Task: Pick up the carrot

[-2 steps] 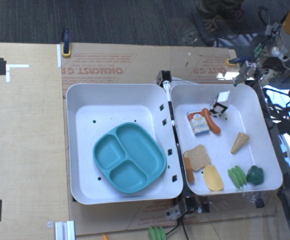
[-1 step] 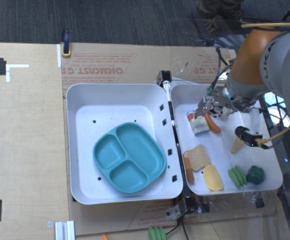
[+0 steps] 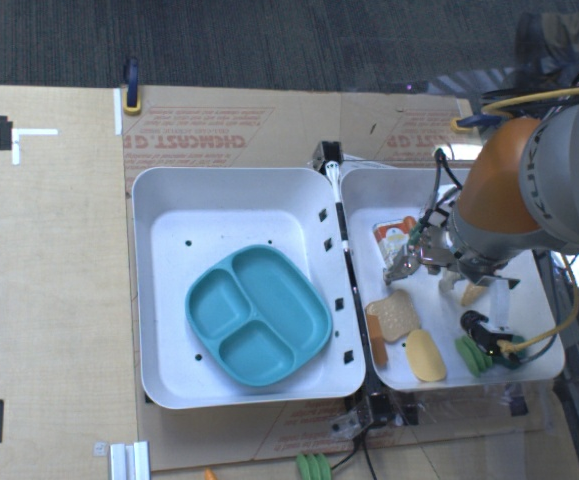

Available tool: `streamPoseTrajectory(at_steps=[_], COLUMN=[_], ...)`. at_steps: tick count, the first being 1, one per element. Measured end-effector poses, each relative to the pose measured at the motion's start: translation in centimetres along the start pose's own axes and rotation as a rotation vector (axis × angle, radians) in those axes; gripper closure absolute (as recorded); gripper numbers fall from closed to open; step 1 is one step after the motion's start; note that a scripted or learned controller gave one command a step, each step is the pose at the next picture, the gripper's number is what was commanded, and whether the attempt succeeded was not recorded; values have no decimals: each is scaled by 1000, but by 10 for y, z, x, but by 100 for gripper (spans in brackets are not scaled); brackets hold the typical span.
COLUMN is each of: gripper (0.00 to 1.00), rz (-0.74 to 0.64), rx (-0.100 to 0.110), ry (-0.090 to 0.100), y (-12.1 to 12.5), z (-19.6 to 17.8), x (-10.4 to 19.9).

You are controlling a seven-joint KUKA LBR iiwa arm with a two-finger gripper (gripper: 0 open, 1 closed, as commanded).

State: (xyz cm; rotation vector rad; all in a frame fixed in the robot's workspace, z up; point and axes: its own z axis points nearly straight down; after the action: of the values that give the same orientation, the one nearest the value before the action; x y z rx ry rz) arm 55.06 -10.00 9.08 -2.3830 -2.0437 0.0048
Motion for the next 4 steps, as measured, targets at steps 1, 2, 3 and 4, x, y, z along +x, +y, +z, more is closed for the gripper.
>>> streamPoseTrajectory(at_steps=[1,2,3,4], gripper=[0,0,0,0], rz=[-171,-10,-344,-666], rx=[-7,-1,-6,-5], ry=[-3,1,-2,-1], y=[-10,13,43,27], z=[-96,-20,-1,-2], x=[-76,-103,-101,-119])
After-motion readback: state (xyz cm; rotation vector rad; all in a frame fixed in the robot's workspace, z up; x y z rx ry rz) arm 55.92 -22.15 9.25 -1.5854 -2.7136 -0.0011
